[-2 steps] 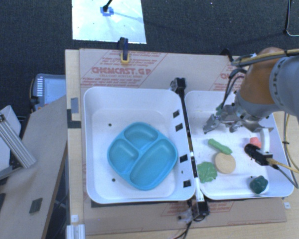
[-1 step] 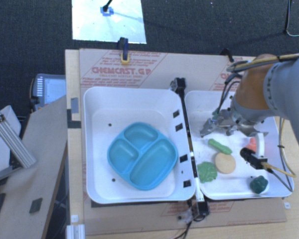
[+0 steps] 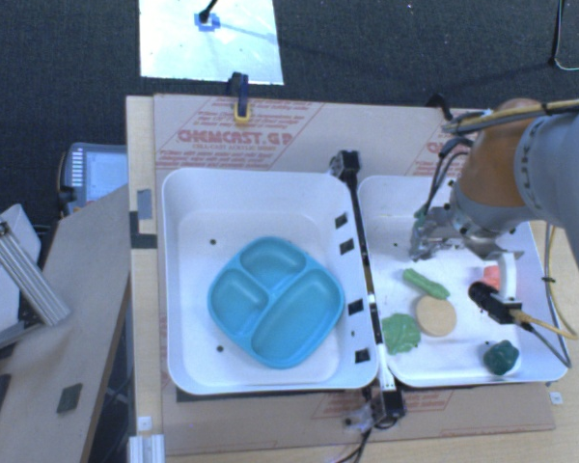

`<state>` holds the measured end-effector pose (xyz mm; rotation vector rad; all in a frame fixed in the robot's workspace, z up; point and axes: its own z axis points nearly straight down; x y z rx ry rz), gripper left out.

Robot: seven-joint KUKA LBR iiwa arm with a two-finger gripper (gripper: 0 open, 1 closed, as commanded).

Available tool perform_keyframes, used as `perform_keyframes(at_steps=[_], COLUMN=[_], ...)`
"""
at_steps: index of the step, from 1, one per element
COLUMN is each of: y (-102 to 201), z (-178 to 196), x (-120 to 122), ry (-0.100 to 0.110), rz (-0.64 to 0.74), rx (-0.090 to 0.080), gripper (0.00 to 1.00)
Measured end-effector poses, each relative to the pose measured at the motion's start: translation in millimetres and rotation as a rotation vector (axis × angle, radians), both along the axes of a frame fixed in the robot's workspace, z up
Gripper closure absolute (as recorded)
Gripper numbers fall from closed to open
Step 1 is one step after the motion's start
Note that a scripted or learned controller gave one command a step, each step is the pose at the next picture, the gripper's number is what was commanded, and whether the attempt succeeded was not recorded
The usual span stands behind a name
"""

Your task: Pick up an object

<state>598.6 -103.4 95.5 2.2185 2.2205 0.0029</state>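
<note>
I have the arm [image 3: 550, 162] reaching in from the right edge of the tabletop [image 3: 270, 128], its orange band [image 3: 492, 167] above the right bin [image 3: 386, 201]. The end effector [image 3: 423, 247] hangs low over the upper-left part of that bin, near the divider between the two bins. I cannot tell how it is set, and I see nothing caught in it.

The things to pick lie in the right bin, toward its near edge. A light green elongated piece [image 3: 426, 283] lies just below the end effector, apart from it. A tan round disc [image 3: 434, 316] sits just beside that green piece on its near side. A leafy green piece [image 3: 400, 332] rests at the disc's left, close to the bin's near-left corner. A dark green lump [image 3: 501, 357] sits toward the near-right corner, well apart from the others. A small red-orange object [image 3: 491, 277] shows beside the arm's white fitting, partly hidden.

The left bin [image 3: 193, 210] holds a blue divided plate [image 3: 275, 302], lying flat a little toward the bin's near edge.
</note>
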Motion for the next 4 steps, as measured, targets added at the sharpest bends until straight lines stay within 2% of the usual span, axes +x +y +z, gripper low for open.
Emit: perform_keyframes(at_steps=[2, 3, 4], y=[-3, -3, 46], z=[128, 142, 149], x=[1, 3, 1], ry=[-0.006, -0.001, 0.0], rz=[0.003, 0.003, 0.009], rx=[-0.001, 0.0, 0.002], gripper=[1.0, 1.0, 1.0])
